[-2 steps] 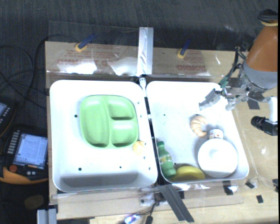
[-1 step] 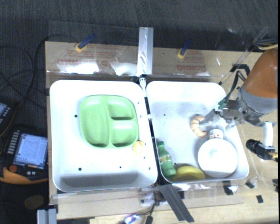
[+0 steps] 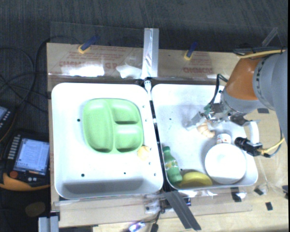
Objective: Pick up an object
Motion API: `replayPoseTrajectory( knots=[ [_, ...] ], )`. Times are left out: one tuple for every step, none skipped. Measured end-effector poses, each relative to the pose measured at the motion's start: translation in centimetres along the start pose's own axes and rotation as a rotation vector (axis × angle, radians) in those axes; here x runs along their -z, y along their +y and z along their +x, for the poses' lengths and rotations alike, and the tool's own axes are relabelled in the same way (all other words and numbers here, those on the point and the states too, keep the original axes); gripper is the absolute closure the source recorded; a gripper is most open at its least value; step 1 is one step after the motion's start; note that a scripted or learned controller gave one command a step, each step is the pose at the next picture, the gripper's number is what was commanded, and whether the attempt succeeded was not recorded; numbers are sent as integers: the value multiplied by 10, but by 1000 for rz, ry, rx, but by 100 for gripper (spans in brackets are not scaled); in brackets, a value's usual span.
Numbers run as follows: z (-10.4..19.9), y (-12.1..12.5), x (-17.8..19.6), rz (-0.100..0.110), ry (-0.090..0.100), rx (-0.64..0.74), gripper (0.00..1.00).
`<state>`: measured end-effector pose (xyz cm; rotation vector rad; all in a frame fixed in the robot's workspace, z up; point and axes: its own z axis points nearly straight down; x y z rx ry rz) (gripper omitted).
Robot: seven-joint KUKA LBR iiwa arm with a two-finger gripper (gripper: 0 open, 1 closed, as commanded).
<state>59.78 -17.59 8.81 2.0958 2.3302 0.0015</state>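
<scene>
1. A small pale peach object [image 3: 203, 128] lies on the right bin [image 3: 176, 98] floor, near its centre.
2. The gripper [image 3: 206, 116] sits just at its 12 o'clock; whether the claw is apart or together cannot be told.
3. At 5 o'clock stand a white round container [image 3: 225, 164] and small bottle [image 3: 224, 139].
4. At 7 o'clock lie a green bottle [image 3: 170, 166] and banana [image 3: 196, 179].
5. At 9 o'clock, the left bin [image 3: 65, 144] holds a green tray [image 3: 112, 124].

Fixed above the brown wooden worktop [image 3: 203, 62], looking down at a slant. Far enough back to take in both shallow white plastic bins [image 3: 63, 178], the worktop's far edge and dark carpeted floor [image 3: 135, 8] beyond. Grey, orange-banded arm [image 3: 261, 81] entering from the right.
</scene>
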Motion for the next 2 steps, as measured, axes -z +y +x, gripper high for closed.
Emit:
replayPoseTrajectory(
  knots=[
    [1,3,8,-5,2,1,100],
    [84,58,100,12,3,-100,100]
  ],
)
